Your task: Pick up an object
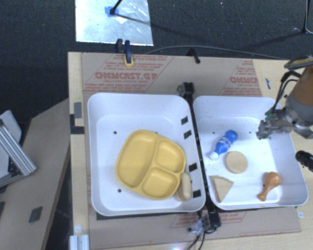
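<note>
The gripper [264,129] hung over the right white bin [250,106] near its far right wall, and how its jaws stood could not be told from this slant; nothing showed between them. Nearest to it, just off toward the bin's middle, lay the small blue-and-white plastic bottle [224,143] on its side, pointing away from the gripper. Just past the bottle sat the flat round tan disc [236,162], farther on the pale wedge-shaped piece [220,186], and toward the bin's near right corner the brown toy drumstick [269,185]. Well apart from the gripper, in the left white bin [101,139], rested the yellow divided plastic tray [151,164] with a beige rounded piece [184,186] touching its edge.

The bottle looked the likeliest pick: light, stiff, probably slick, and prone to roll. A pinch across its blue body, square to its length, seemed best. The disc lay too flat for an easy hold.
</note>
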Robot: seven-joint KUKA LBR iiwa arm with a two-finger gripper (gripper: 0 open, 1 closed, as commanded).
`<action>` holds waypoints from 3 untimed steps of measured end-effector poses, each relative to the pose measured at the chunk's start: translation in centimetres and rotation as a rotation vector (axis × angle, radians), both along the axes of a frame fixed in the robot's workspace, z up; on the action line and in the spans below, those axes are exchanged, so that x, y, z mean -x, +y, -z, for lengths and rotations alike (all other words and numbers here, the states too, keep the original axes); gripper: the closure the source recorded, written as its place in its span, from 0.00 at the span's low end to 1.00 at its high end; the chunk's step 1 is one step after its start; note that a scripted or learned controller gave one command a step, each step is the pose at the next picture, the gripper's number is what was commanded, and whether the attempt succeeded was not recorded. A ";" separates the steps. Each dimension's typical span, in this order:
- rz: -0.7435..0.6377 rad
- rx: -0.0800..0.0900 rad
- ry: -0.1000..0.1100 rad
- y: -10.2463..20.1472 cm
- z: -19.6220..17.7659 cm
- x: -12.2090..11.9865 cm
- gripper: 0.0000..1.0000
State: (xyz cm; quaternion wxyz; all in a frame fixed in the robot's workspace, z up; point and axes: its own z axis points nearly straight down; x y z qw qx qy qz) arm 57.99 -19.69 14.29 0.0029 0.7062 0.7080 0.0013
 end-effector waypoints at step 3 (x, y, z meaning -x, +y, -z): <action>-0.005 -0.003 0.006 4.5 -9.6 0.3 1.00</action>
